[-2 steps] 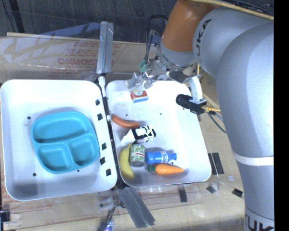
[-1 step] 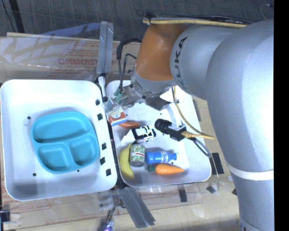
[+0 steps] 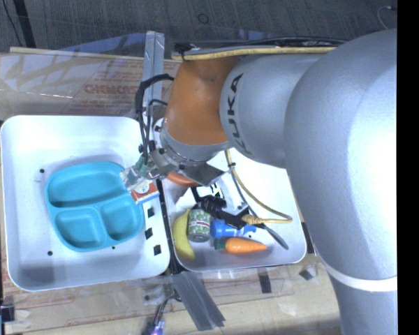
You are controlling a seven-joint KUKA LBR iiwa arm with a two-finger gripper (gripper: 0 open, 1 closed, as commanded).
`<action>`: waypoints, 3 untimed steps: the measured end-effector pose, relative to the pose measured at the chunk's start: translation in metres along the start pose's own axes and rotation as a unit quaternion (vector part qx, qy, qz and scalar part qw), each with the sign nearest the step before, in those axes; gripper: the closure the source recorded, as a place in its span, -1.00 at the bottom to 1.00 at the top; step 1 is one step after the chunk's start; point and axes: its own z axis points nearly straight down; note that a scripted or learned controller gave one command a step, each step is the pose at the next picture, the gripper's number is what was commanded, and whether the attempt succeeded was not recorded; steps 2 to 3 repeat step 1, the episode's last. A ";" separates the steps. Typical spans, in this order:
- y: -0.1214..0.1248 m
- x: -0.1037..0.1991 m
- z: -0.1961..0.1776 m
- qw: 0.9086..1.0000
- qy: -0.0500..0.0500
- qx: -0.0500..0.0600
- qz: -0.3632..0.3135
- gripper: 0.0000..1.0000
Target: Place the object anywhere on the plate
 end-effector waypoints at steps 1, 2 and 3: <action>0.000 -0.001 0.000 1.000 0.000 0.000 0.001 -1.00; 0.000 -0.001 0.000 1.000 0.000 0.000 0.001 -1.00; 0.000 -0.001 0.000 1.000 0.000 0.000 0.001 -1.00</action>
